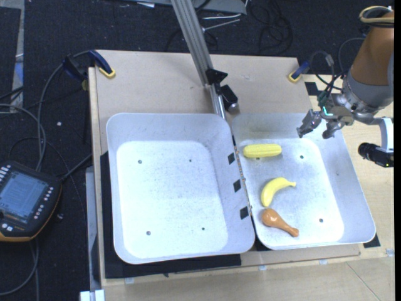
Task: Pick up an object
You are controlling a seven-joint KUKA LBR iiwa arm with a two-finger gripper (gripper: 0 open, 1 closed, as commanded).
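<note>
Three toy foods lie in the right bin (338, 187). A yellow corn cob (262, 150) rests near the bin's far left corner. Below it lies a curved yellow banana (275, 190). Nearest the front edge is an orange-brown drumstick (279, 222). My gripper (319, 127) hangs open over the bin's far right part, its two dark fingers spread with nothing between them. It stands right of the corn cob and well apart from it.
The left bin (166, 187) sits beside the right one, joined along a ridge with black clips (240, 184). A slanted metal pole (197, 39) rises at the back centre. A teach pendant (22, 196) lies on the floor at the left. Yellow clamps (106, 72) mark the bench's far corners.
</note>
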